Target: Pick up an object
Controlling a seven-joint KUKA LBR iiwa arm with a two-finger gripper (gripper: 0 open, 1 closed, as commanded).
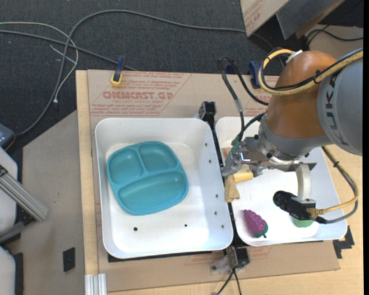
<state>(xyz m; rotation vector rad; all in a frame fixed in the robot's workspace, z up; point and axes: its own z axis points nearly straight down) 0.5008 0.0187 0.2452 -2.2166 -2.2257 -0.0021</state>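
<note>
Purple grapes [255,222] lie near edge of right bin [331,227]; gripper [235,163] low at its left wall over yellowish item [232,188], finger state unclear. Teal divided plate [147,176] in left bin [115,233].

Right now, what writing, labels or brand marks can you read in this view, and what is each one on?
"CHEMCAST GP": large red print on the brown board behind the bins.
Smaller red lines under it on that board: too blurred to read.
"UK": part of white lettering on the grey arm, cut off at the frame edge.
Red print on the cardboard box at the top: too partial to read.
</note>
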